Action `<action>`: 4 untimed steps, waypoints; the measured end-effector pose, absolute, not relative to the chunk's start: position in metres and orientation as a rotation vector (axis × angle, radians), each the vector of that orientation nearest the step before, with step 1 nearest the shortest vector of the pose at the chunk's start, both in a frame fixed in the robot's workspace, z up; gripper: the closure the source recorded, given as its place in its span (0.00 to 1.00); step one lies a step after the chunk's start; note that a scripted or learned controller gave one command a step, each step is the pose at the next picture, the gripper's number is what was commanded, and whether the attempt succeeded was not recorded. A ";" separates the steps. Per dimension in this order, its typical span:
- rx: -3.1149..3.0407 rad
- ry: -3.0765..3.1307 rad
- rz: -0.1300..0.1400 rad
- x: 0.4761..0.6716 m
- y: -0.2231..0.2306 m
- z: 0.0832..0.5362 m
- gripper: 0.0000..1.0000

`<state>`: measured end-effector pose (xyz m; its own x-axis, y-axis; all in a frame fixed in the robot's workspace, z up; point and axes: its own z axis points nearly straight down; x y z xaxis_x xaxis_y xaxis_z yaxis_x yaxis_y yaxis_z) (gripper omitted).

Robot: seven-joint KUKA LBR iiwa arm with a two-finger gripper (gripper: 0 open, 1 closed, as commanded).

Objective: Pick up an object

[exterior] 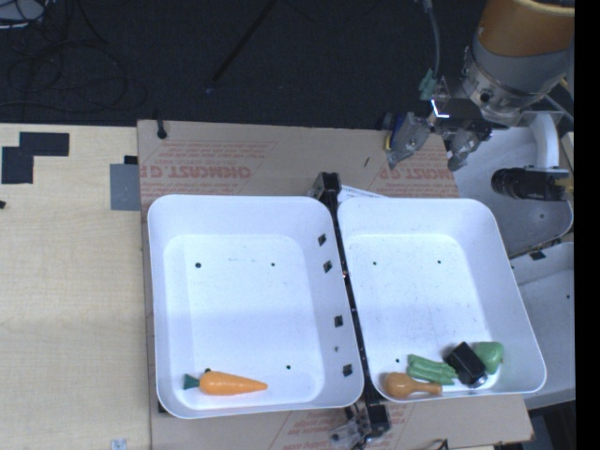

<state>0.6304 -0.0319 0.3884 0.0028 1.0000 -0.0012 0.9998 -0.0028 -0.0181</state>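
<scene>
Up at the far right, the gripper (427,151) hangs above the cardboard behind the right bin (511,270), its two fingers spread apart with nothing between them. One finger (405,142) tilts toward the left, the other (461,154) sits under the wrist, and the orange band of the arm (525,17) runs off the top edge.

Nothing is picked yet, so the job in hand, as I judge it, is choosing a target and coming down on it squarely. The carrot (230,382) in the left bin (155,279) looks the kindest choice: it lies alone near the front wall, well apart from anything else, and closing across its narrow width should suit it. The right bin's front corner is harder. A tan gourd-shaped piece (411,385), a green pod-like toy (431,369), a black block (466,363) and a green piece (489,352) crowd together, touching or overlapping, close against the wall, so the fingers could easily knock one aside or catch the rim.

How much of the green piece lies under the black block I cannot tell, and the finger pads are too small to make out.
</scene>
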 end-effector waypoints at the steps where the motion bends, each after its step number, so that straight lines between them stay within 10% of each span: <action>1: -2.214 -2.231 -0.007 0.590 0.039 0.476 0.00; 2: -2.227 -2.222 -0.005 0.557 0.005 0.543 0.00; 3: -2.214 -2.213 0.022 0.613 0.009 0.366 0.00; 4: -2.219 -2.231 -0.012 0.595 0.057 0.491 0.00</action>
<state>0.5947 0.0573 0.4914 -0.0058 1.0000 0.0018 0.9999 0.0058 0.0091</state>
